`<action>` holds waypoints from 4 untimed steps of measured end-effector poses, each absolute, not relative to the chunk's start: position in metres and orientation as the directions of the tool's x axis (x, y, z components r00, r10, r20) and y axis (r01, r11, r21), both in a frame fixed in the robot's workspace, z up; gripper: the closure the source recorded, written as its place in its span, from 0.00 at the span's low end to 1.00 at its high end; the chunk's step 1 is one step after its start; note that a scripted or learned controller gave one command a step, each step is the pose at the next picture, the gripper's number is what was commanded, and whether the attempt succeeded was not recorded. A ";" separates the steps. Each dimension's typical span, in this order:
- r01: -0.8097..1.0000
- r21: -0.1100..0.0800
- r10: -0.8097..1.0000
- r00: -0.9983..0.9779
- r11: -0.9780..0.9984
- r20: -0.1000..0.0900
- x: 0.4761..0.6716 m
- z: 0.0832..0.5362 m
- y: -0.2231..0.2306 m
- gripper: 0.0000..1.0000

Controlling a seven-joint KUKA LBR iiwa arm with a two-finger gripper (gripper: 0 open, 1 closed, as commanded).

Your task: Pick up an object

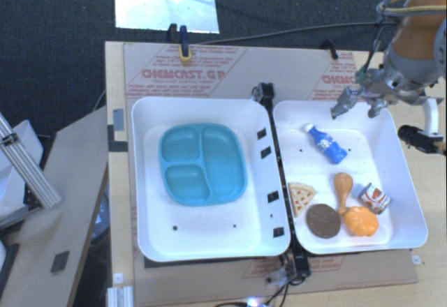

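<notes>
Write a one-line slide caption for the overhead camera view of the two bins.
Open claw above the right white bin holding a blue plastic bottle and toy food; a turquoise divided plate lies in the left bin.

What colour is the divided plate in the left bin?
Light blue divided plate, seen in the camera view.

Setting: robotics test lab. Evidence: an industrial arm's hand is hanging over a tabletop that is showing printed protective film. Two white bins are sitting side by side below and left of the hand. A blue clamp is gripping the board's far edge, well left of the hand. Cables are trailing across dark carpet beyond it.
</notes>
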State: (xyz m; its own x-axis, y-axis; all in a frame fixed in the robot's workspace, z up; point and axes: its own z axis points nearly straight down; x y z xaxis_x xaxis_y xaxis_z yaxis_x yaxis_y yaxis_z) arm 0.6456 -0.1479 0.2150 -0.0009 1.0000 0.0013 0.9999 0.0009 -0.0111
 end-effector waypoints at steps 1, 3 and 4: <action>1.000 0.002 1.000 -0.003 0.003 -0.001 0.648 0.224 -0.148 0.00; 1.000 -0.001 1.000 -0.006 0.006 0.000 0.652 0.120 -0.142 0.00; 1.000 -0.001 1.000 -0.007 0.007 0.000 0.652 0.083 -0.141 0.00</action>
